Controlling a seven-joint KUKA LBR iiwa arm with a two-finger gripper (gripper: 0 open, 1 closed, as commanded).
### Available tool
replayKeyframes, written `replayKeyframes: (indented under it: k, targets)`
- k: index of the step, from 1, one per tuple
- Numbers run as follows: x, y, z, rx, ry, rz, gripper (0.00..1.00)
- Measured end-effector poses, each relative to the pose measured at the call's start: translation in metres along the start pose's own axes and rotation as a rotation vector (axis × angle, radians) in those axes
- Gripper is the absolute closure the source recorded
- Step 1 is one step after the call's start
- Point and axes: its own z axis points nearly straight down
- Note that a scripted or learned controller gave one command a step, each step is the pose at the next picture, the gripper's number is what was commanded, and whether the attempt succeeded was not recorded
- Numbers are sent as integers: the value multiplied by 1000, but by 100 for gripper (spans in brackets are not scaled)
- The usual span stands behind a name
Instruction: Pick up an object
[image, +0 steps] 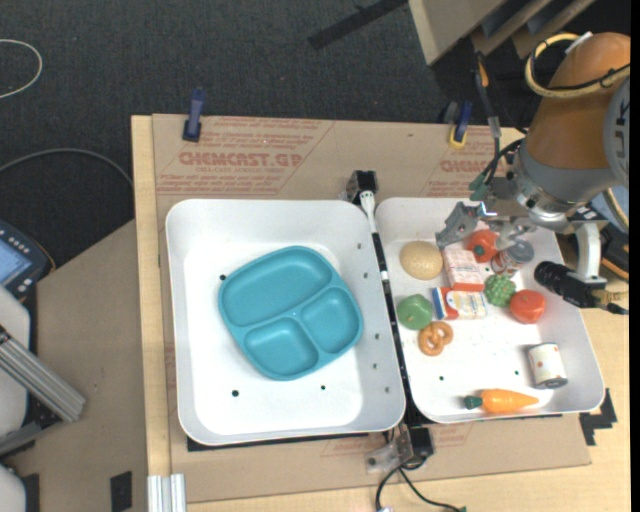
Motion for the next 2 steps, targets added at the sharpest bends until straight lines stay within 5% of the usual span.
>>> replayKeyframes:
  k: [1, 2]
  targets:
    - [-31, -9, 119, -5, -5, 3, 0]
    - [-119, -24, 43, -6, -6, 7, 0]
